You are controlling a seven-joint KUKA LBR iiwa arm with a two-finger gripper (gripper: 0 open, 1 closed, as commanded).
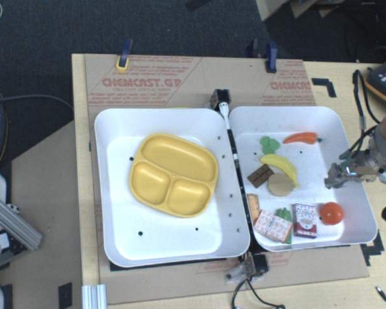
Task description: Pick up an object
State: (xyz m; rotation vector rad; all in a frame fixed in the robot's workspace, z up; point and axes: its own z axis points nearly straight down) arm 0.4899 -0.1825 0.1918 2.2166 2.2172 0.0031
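The right bin (pixel 328 124) holds several small items. An orange carrot (pixel 300 138) and a green broccoli piece (pixel 269 144) lie at its back. Toward the middle are a yellow banana (pixel 280 167), a brown chocolate bar (pixel 260 176) and a tan round cookie (pixel 280 185). A red tomato (pixel 332 214), a red box (pixel 304 221), a small patterned carton (pixel 273 226) and a cracker (pixel 253 206) lie along the front. My gripper (pixel 336 176) hangs low over the bin's right side, above bare floor, behind the tomato and right of the banana. Nothing is visibly in its grasp.
The left bin (pixel 116 224) carries a yellow divided plate (pixel 173 174). A black divider strip (pixel 231 153) runs between the two bins. Clamps (pixel 123 61) hold the cardboard bench top at the back. Cables (pixel 360 102) trail at the right by the arm.
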